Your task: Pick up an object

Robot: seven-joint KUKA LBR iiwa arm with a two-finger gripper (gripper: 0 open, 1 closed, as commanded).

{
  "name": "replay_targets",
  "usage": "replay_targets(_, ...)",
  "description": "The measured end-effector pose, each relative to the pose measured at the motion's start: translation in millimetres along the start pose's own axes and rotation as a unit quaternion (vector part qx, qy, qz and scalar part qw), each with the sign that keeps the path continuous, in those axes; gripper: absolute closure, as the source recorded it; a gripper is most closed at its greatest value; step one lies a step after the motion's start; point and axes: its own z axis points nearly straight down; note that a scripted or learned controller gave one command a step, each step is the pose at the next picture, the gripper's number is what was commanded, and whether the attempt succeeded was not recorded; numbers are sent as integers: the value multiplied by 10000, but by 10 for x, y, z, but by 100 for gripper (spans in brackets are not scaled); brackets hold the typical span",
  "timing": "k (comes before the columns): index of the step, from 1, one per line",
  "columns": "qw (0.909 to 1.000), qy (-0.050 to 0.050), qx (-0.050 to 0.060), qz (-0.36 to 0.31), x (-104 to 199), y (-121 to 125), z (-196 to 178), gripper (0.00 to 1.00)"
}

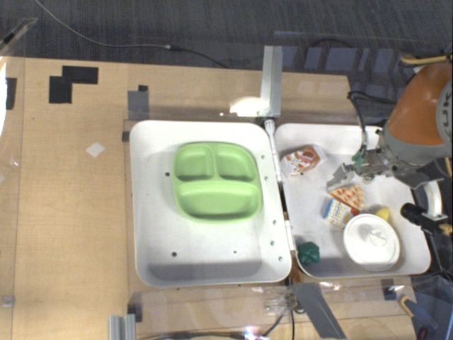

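The right bin (417, 190) holds several small objects. A red and white packet (301, 160) lies at its back left. A pizza-slice toy (348, 193) sits in the middle, with a small blue and orange box (337, 212) just in front of it. A yellow piece (382, 214) rests beside a white round bowl (371, 241) at the front right. A dark green object (308, 252) lies in the front left corner. My gripper (354, 170) hangs low over the bin's middle, right above the back edge of the pizza slice.
The left bin (152, 190) carries a green divided plate (216, 180). A metal post (272, 83) stands behind the rim between the bins. The grey arm with its orange band (425, 112) covers the right bin's back right corner.
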Motion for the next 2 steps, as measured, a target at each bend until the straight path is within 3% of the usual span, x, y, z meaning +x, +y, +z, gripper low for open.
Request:
replay_targets(1, 9992, -51, -93, -378, 15, -147, 509, 0)
replay_targets(2, 9991, -109, -163, -373, -19, -108, 364, 100)
